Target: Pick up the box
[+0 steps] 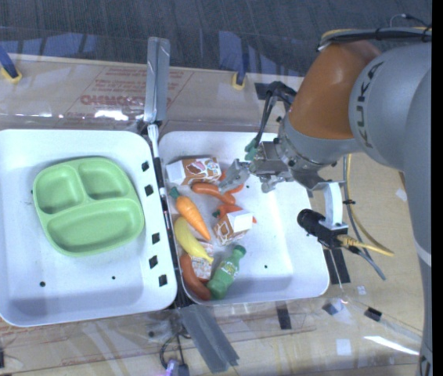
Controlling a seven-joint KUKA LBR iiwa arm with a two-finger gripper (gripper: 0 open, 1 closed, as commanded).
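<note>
Two small cartons lie in the right bin. A brown and white box rests flat near the bin's far left corner. An orange and white box stands in the middle of the pile. My gripper hangs low over the bin's far middle, between the two boxes, just right of the brown one and above a red-orange sausage-like piece. No box sits between its tips.
A carrot, a banana, a green bottle and a reddish item crowd the right bin's left half. The left bin holds a green divided plate. A metal divider rises between the bins.
</note>
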